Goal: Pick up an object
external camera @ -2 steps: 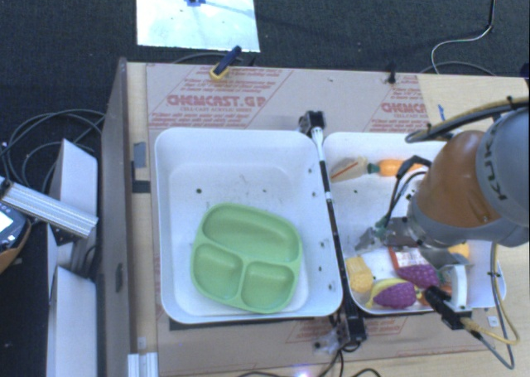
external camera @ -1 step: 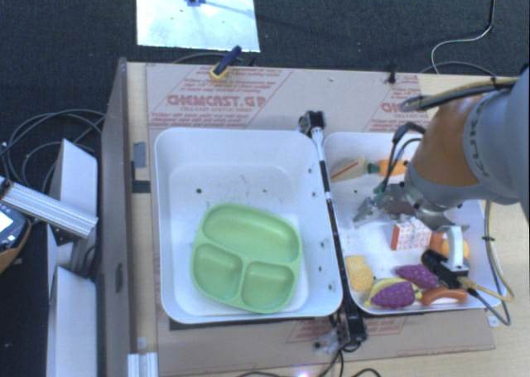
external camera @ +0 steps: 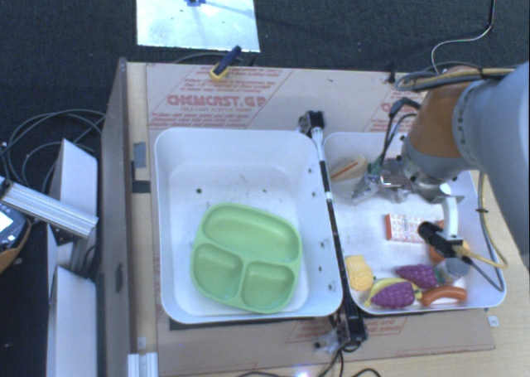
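My gripper (external camera: 367, 187) hangs low over the upper left part of the right bin (external camera: 489, 280). Just above and left of it lies a tan hot-dog bun toy (external camera: 346, 168), close to the gripper, with nothing showing that it is held. A red and white box (external camera: 403, 227) lies right of the gripper and lower, in the middle of the bin. Along the bin's front edge sit a yellow corn piece (external camera: 358, 271), a banana (external camera: 380, 286), two purple grape bunches (external camera: 394, 294) (external camera: 418, 274) and an orange sausage (external camera: 443, 295).
The left bin (external camera: 178, 201) holds a green divided plate (external camera: 246, 257). A black divider rail (external camera: 330, 201) runs between the bins. The arm's grey body (external camera: 489, 118) reaches over the right bin's far right corner. Cables trail along the right edge.
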{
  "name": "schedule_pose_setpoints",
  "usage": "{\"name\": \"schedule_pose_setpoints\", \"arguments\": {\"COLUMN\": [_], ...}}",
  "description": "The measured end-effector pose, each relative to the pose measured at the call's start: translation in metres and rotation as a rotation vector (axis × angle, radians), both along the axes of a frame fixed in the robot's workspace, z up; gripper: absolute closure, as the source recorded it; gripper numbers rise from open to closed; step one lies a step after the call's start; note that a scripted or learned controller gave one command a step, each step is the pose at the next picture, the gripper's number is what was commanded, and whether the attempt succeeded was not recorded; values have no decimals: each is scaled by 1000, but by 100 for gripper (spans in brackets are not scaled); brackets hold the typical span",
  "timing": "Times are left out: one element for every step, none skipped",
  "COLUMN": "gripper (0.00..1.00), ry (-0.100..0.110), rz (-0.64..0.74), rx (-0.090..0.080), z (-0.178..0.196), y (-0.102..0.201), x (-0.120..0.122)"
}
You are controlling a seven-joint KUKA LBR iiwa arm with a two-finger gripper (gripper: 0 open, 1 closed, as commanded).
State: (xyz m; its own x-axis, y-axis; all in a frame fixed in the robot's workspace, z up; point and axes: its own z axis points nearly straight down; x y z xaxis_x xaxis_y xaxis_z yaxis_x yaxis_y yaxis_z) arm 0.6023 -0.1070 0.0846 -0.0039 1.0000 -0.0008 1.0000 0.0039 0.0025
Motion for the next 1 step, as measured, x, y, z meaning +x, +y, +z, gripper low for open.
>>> {"name": "schedule_pose_setpoints", "arguments": {"gripper": [0], "ry": [35], "rz": [-8], "rx": [6], "z": [-5], "y": [-2], "x": [53]}}
